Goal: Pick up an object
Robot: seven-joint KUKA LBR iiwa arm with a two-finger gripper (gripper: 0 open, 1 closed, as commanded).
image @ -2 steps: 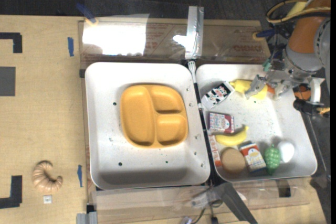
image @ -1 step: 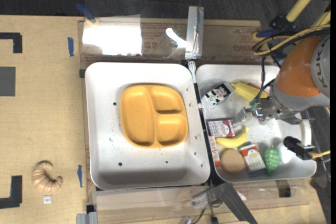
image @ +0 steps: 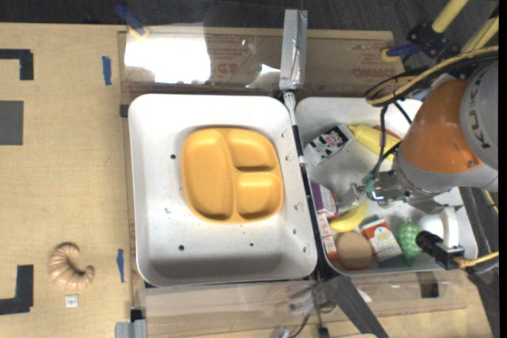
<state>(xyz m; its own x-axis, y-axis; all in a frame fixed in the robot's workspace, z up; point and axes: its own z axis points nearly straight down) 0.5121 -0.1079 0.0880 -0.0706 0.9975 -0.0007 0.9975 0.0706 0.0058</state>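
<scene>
Clutter is being crowded in the right bin [image: 455,269] — a banana [image: 351,218] is lying just beside the lowered claw [image: 379,190], its grip state being impossible to tell — so one exposed item should be singled out.

Bright, even overhead light. Hard glare patch on the clear sheet [image: 170,58] behind the left bin [image: 150,170], washing out detail there. Bin walls near white, close to blown out. Soft shadow under the yellow divided tray [image: 232,173] along its lower edge. Dark floor at top reads dim. Focus fair overall; small items in the right bin [image: 317,111] slightly soft.
</scene>
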